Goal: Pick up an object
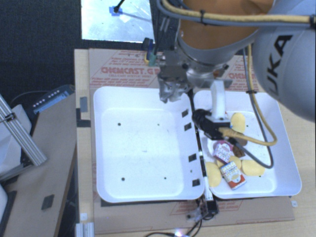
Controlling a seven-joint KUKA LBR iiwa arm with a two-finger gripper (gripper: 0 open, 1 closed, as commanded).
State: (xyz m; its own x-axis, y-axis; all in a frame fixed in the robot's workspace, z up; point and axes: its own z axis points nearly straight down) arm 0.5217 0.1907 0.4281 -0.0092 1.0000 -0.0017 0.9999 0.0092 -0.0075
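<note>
My gripper (172, 92) hangs over the back right corner of the left bin (123, 181), close to the divider between the two bins. The right bin (284, 177) holds the loose objects. A pale yellow oval piece (238, 122) lies toward its back. Another yellow piece (254, 168) and a third (213, 174) lie near its front. Among them are a red and white packet (223, 152) and an orange and white packet (232, 176). None of these is at the gripper.
The arm's large orange and grey body (227, 19) hangs over the back of both bins and hides part of the right one. A brown board (123, 68) lies under the bins. A side bench with a metal rail (19, 137) stands at the left.
</note>
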